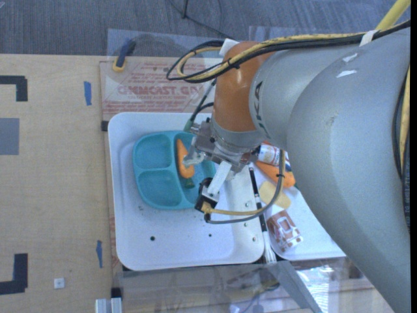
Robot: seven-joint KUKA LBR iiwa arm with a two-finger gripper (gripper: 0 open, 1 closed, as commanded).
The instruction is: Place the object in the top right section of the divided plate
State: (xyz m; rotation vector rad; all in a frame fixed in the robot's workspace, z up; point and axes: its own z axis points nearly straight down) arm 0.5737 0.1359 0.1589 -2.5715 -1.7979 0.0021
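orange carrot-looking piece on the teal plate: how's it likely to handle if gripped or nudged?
The orange piece looks long and rounded, so it may roll. It looks like moulded plastic: probably stiff, light, slightly slippery. It lies on the teal divided plate, whose ridges might stop it.

1. White bins: two. Left bin (176, 250); right bin (319, 240), mostly under the arm.
2. Teal divided plate (156, 171): one, in left bin's upper left part.
3. Orange object (184, 156): one, on plate's right side.
4. Items in right bin: about four, partly hidden, including one red-and-white packet (283, 230) near its lower edge.
5. Arm (326, 109): one.
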